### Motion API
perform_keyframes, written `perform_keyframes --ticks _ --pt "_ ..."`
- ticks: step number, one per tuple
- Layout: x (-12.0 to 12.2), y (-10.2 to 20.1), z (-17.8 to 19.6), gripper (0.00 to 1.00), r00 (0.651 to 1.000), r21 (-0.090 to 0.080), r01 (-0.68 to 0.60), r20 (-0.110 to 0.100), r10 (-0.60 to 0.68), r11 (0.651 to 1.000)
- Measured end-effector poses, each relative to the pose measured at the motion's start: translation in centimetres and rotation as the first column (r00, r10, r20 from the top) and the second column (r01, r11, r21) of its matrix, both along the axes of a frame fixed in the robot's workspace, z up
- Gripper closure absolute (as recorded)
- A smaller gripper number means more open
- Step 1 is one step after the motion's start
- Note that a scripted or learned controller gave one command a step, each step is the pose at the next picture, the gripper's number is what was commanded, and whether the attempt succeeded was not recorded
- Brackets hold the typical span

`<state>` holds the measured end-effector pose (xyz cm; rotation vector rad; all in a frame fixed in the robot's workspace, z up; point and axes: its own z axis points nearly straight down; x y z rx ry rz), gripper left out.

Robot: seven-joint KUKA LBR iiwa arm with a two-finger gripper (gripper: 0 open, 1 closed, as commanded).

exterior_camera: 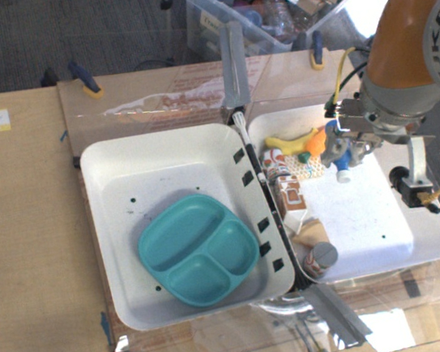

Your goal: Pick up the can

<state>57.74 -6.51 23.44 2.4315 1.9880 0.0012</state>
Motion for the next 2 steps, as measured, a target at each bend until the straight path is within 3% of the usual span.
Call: perform_keyframes --ticks 1,2 --pt "7.34 11.12 -4.94 1.0 1.0 0.0 -0.003 0.0 0.003 1.0" --pt "7.36 11.09 -4.88 0.0 1.0 0.0 -0.002 0.001 0.002 1.0"
